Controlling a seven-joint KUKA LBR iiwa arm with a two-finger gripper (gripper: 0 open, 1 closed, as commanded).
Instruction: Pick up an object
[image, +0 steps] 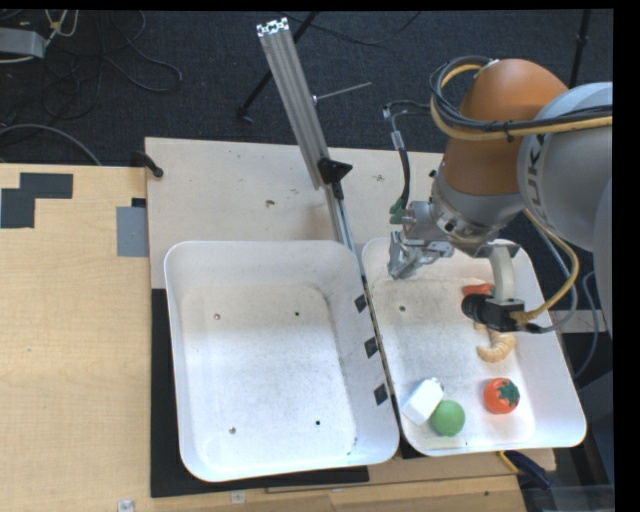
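Well below the hand (405, 262) lies the tomato (501, 395).

Grey arm from right, claw (405, 262) pointing down.

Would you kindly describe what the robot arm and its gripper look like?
The arm is bulky, rounded grey, with a glossy orange band above the wrist. Black and yellow cables loop around it. The gripper is small, metallic grey.
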